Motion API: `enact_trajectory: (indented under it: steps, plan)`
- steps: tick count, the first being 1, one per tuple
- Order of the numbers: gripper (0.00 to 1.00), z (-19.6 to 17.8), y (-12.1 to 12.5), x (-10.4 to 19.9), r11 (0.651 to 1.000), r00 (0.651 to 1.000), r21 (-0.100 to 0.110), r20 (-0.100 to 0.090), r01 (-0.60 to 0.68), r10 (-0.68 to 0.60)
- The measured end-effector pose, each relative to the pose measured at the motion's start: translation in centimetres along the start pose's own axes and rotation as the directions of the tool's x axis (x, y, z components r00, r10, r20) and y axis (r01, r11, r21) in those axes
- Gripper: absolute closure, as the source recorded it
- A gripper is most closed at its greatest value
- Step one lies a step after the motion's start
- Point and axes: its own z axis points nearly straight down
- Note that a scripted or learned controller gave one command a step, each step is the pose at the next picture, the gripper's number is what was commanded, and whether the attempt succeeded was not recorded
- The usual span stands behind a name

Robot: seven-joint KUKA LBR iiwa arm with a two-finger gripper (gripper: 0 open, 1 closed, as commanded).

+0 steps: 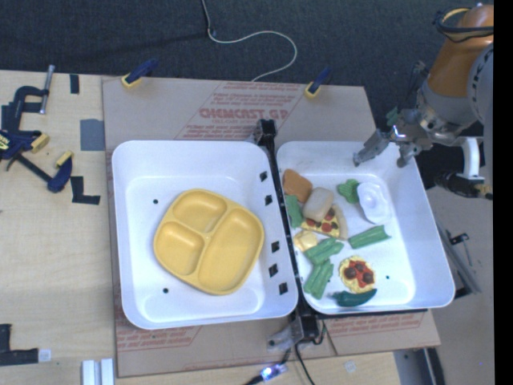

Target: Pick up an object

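On the bench sit two white bins side by side. The left bin point(128, 215) has a big yellow tray point(210, 241) with three sections lying flat in it. The right bin point(425, 239) has a heap of small toy food, and that is where the picking has to happen.

The arm point(457, 62) comes in from the right, grey with an orange band near the top. Its gripper point(386, 152) hangs over the far right corner of the right bin. The two fingers are spread wide apart, and nothing is between them. They do not touch any toy.

The toys lie below and to the left of the gripper in this view. Nearest to it are the white cup-like piece point(373, 201) and the small green leafy piece point(349, 190) just beside it. I think one of these is the easy pick, since the gripper would only have to go down and a bit toward the near side of the bin.

Further off are the brown bread piece point(297, 184), the pizza slice point(327, 225), and the green bean pods point(369, 237), which lie long and slanted. Close to the near wall sit the small round pizza point(357, 273) and a dark green pod point(354, 297).
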Motion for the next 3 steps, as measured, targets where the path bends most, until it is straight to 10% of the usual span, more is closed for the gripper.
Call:
enact_trajectory:
  steps: [1,3]
  plan:
    - [0.0,-1.0,0.3,0.0,1.0,1.0,-0.015,0.003,0.003,-0.003]
    - [0.0,9.9,0.2,1.2,1.0,1.0,-0.013,0.004,0.005,-0.005]
